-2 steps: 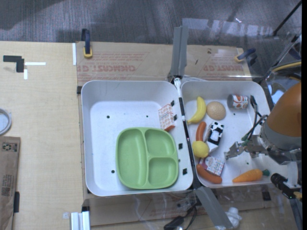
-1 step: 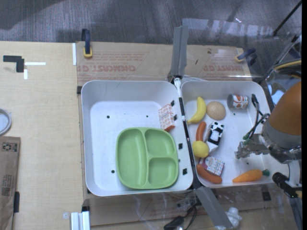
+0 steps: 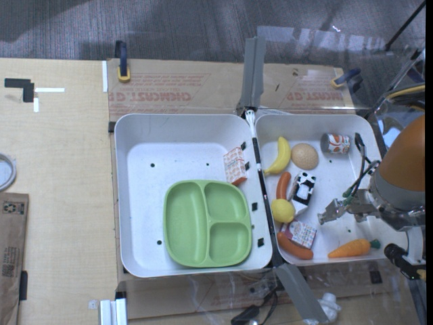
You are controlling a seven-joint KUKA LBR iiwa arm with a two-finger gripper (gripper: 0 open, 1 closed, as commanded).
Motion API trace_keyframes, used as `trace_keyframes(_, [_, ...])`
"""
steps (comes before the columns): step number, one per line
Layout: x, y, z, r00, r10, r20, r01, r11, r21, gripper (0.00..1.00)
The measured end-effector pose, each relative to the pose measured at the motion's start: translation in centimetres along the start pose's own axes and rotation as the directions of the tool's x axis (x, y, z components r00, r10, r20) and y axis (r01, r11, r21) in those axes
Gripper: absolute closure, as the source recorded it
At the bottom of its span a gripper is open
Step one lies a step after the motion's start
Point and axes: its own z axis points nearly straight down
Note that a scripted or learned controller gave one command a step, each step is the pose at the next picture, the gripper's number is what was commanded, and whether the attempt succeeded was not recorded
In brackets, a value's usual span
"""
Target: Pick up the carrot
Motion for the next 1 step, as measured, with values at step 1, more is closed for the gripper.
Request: trace_keyframes(1, [-1.22,0.14,-8.53,0.983,-0.185,0.002,0.185,0.983,-0.004,0.00])
